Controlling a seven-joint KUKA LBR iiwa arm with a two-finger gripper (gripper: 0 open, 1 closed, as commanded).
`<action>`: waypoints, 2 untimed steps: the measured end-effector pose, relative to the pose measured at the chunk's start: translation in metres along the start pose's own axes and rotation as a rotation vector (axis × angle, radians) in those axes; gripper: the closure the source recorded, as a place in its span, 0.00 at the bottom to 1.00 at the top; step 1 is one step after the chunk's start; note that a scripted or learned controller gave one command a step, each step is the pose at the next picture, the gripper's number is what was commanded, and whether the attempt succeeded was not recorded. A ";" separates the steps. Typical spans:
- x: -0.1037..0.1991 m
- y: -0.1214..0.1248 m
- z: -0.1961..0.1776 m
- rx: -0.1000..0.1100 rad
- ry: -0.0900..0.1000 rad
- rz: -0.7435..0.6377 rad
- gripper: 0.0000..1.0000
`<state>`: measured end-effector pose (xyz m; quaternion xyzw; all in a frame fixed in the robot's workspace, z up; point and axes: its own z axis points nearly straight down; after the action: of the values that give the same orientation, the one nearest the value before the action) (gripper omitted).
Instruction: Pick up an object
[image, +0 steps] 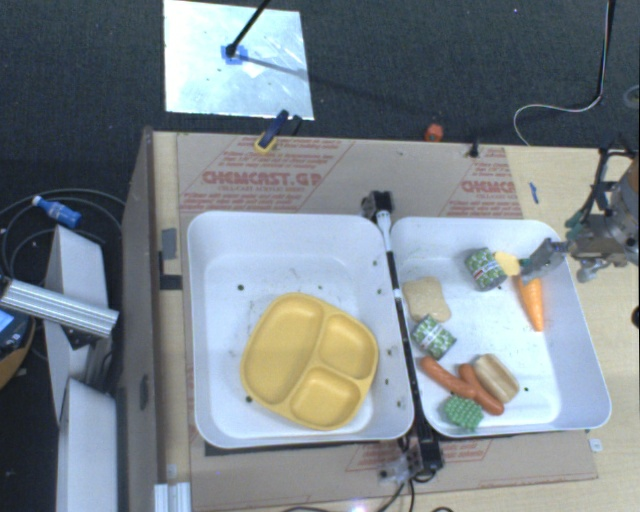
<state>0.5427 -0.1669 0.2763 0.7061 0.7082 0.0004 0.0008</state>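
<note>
Gripper (548, 256) sits at the right bin's (590, 372) upper right edge; whether it is spread or closed, cannot tell. Carrot (533, 302) lies just below and slightly left of it, long axis near vertical, tip pointing away from the gripper.

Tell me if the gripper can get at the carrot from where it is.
Probably yes. The gripper hangs just above the carrot, which lies apart from the other food with nothing over it.
</note>
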 end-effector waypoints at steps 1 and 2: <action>-0.002 0.091 0.141 0.004 0.001 -0.001 0.00; 0.015 0.116 0.193 0.001 0.001 -0.002 0.00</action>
<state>0.6588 -0.1520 0.0837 0.7053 0.7089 0.0004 0.0002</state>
